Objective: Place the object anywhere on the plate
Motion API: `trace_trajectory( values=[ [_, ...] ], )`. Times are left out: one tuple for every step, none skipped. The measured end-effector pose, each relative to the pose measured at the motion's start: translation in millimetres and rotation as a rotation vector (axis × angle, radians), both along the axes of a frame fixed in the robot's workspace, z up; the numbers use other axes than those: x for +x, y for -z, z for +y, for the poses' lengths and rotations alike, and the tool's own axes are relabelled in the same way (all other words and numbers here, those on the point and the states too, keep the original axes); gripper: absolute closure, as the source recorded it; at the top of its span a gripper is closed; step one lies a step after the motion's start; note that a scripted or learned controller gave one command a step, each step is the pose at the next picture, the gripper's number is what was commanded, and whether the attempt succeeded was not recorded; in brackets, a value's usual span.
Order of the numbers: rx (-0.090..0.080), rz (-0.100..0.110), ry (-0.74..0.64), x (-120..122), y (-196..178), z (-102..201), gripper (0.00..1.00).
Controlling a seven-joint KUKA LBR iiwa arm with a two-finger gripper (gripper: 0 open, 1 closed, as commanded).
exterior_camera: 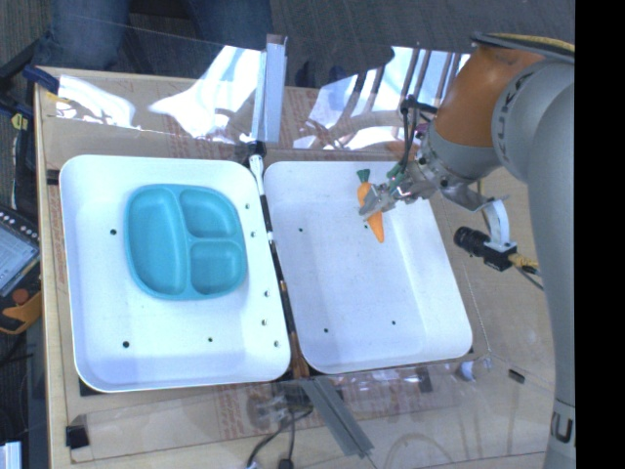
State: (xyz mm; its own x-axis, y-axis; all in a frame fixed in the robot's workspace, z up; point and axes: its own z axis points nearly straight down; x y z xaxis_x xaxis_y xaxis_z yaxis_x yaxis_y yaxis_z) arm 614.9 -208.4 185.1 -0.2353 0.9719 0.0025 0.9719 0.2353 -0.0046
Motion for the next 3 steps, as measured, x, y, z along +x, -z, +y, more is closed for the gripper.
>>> trace_trajectory(
  values=[
    [0.0, 0.003, -0.041, -44.1, -4.4, 126.8, 1.0],
    [-0.001, 0.003, -0.187, -52.7, -24.9, 201.0, 1.0],
    [-0.001, 0.002, -0.186, -52.7, -25.0, 200.5, 0.0]
  ],
)
